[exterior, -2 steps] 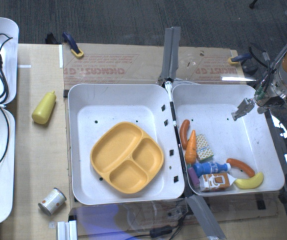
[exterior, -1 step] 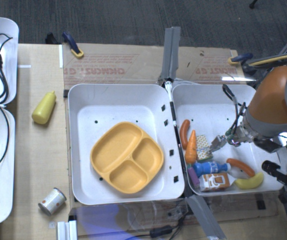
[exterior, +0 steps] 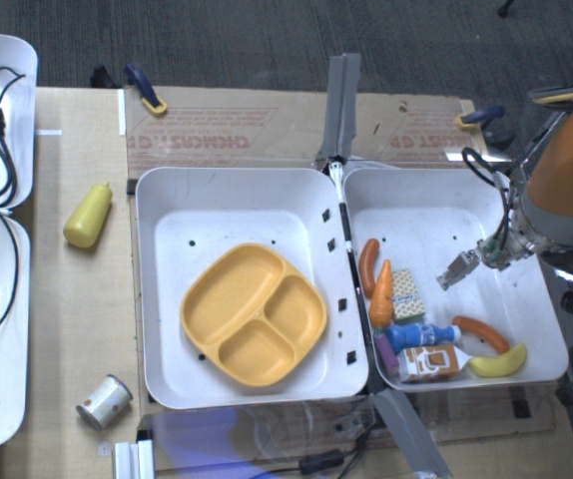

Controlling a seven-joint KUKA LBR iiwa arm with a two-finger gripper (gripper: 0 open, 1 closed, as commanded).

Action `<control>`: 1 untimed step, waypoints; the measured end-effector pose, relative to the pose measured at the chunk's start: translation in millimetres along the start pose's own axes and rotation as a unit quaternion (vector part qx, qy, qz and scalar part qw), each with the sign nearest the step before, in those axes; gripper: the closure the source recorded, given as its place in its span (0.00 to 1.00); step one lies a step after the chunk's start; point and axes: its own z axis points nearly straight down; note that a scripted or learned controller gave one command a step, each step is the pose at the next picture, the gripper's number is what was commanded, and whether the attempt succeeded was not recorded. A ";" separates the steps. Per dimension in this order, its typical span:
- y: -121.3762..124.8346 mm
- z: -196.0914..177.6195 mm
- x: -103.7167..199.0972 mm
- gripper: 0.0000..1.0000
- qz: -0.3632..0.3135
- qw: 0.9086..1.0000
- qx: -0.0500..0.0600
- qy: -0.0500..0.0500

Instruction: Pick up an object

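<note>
- On the bench left of the bins lie a yellow bottle (exterior: 88, 216) and a small can (exterior: 104, 401), both well outside the work area
- The left bin (exterior: 162, 198) holds a yellow divided plate (exterior: 254, 314), which lies flat in the middle with bare white floor around it
- The things to pick sit in the right bin (exterior: 436, 203), packed along its left wall and front edge: a sausage (exterior: 368, 264) beside a carrot (exterior: 382, 292), then a small box (exterior: 406, 296), a blue bottle (exterior: 421, 334), a carton (exterior: 428, 363), a second sausage (exterior: 481, 332) and a banana (exterior: 496, 363)
- The gripper (exterior: 458, 268) hangs over the bare middle of the right bin, near the box but apart from it; I cannot tell how its fingers are set, and nothing shows between them
- Judged from this, the step is choosing and approaching a target; the box or the second sausage lie nearest
- A good approach comes straight down, because the items touch one another and a slanted entry would likely shove the neighbours
- The carrot and first sausage hug the divider wall, so there is little finger room there
- The back half of the right bin is open floor, the best room for lifting clear
</note>
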 end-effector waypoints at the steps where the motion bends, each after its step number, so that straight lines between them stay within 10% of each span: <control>1: -59.9 39.0 -13.1 0.00 -0.095 0.995 0.001 0.001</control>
